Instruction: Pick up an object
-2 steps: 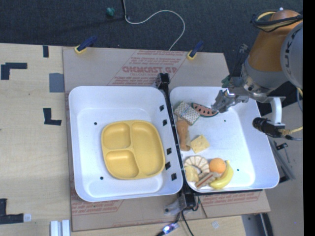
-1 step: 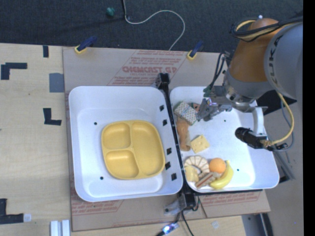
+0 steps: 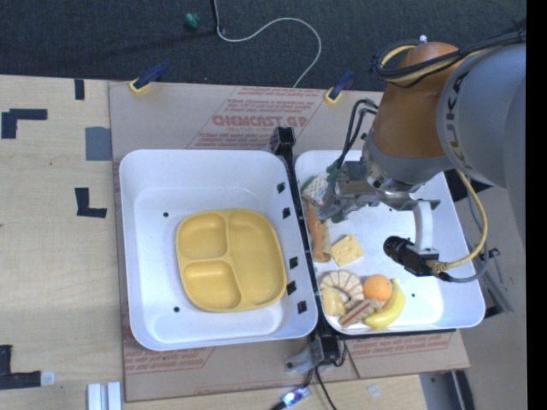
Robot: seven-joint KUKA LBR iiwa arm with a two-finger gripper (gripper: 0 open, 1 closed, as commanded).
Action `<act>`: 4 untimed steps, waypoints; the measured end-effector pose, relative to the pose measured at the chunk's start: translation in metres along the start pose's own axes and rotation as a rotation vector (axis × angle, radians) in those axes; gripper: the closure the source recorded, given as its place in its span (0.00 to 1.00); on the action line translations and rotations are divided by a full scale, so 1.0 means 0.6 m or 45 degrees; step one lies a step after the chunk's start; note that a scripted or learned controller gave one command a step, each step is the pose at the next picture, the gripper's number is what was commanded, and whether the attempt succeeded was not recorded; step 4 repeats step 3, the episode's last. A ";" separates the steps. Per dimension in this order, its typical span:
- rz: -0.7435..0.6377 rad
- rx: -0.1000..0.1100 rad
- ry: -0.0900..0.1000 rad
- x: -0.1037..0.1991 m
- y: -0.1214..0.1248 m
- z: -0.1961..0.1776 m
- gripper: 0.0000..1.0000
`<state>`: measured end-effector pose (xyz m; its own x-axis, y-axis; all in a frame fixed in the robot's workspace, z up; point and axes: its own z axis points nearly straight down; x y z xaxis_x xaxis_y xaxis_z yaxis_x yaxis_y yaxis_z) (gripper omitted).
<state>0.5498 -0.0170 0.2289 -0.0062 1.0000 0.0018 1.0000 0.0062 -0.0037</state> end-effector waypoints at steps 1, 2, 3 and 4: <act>0.001 0.001 -0.001 0.064 -0.060 -0.010 1.00; 0.004 0.002 -0.002 0.096 -0.093 -0.006 1.00; 0.004 -0.001 -0.003 0.092 -0.084 -0.004 1.00; 0.004 -0.001 -0.003 0.092 -0.084 -0.004 1.00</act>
